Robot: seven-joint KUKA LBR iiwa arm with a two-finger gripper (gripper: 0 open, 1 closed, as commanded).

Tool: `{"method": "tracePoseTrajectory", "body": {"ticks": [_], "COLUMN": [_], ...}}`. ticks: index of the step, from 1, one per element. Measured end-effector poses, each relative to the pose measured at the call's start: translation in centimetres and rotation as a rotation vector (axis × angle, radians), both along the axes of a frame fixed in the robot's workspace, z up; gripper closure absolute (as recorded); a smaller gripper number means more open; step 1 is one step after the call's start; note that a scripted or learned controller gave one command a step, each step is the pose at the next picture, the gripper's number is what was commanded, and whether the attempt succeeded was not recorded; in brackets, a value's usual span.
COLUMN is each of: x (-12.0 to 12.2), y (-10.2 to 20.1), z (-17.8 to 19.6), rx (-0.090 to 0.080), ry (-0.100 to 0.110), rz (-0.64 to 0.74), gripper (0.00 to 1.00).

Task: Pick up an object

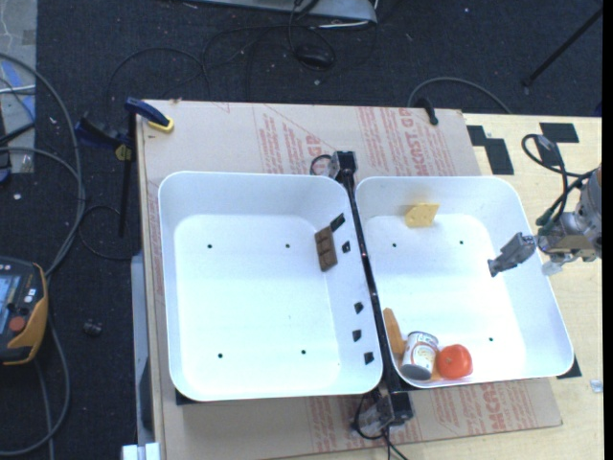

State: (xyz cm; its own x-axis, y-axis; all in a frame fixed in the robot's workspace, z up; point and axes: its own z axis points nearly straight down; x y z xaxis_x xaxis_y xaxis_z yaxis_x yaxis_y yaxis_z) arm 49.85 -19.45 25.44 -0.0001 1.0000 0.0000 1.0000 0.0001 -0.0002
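The tool (508, 254) is hovering over the right bin's (536, 300) right edge, gripping nothing; whether it is released or clenched I cannot tell. A can (419, 355), tomato (455, 360) and carrot (392, 328) are lying together in that bin's near corner, well apart from it.

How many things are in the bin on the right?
4: a yellow piece near the far wall, and a carrot, can and tomato bunched in the near corner. More may hide beneath.
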Motion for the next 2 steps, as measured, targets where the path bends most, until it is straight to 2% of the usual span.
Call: {"method": "tracePoseTrajectory", "body": {"ticks": [1,2], "x": [7.4,11.9], "y": [-2.8,-2.7], "z": [-1.1,-2.5], "rx": [-0.001,0.000], "ry": [-0.001,0.000], "rz": [0.001,0.001], "gripper": [0.00,0.00]}}
